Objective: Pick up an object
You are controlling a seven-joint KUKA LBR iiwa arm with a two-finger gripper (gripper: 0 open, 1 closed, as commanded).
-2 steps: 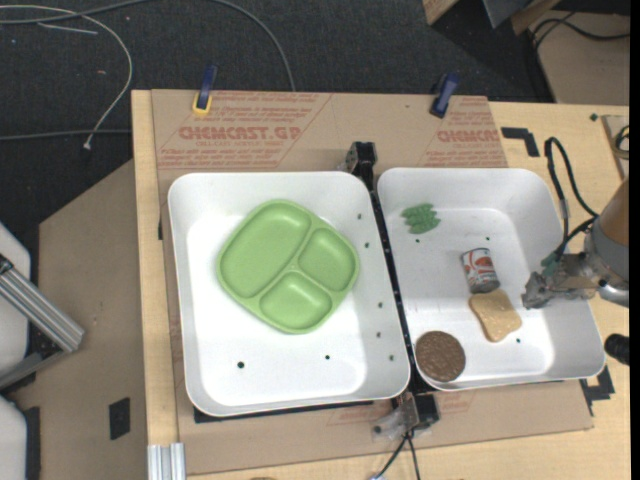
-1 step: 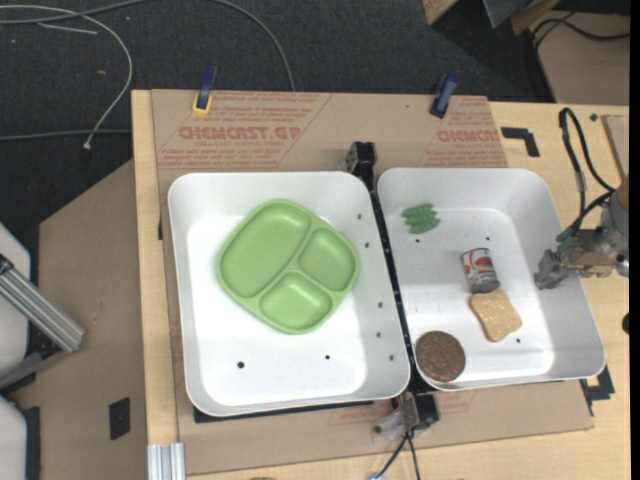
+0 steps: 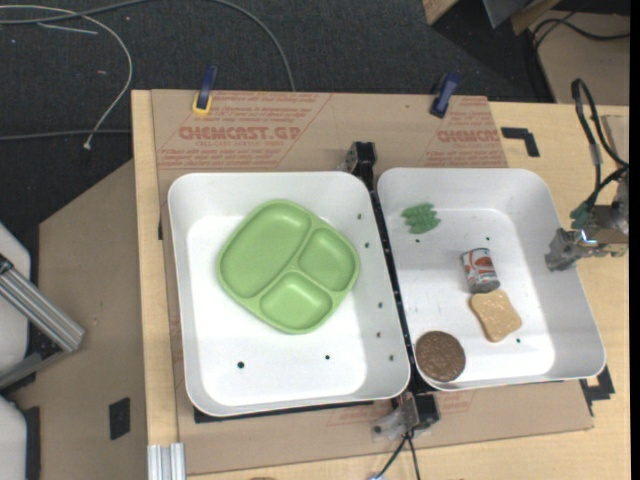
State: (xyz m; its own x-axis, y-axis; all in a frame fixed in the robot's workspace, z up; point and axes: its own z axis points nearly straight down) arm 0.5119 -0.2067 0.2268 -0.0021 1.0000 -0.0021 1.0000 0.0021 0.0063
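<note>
The metal two-finger gripper (image 3: 578,240) sits at the right edge of the right-hand shallow white bin (image 3: 540,203), just outside its rim; nothing lies between its tips, and how wide it stands I cannot tell.

Nearest to it inside that bin is a small red-and-white printed can (image 3: 479,269), lying tilted near the middle. It looks stiff and light, with a smooth, probably slippery wall; a pinch across its round body, square to its axis, seems the safest hold, as it may roll. Touching or just beside it, toward the front, lies a tan, square slice of toy toast (image 3: 496,315), flat and low, so likely hard to get under; its opposite edges offer the grip. At the front-left corner rests a brown round disc like a biscuit (image 3: 440,356), also flat. Toward the back lies a small green leafy scrap (image 3: 421,217), probably soft and thin.

The left-hand white bin (image 3: 190,268) holds a pale green three-compartment plastic plate (image 3: 288,265), wide and stiff, graspable only at its rim.

Count: two bins, one can, one toast, one disc, one green scrap, one plate.
</note>
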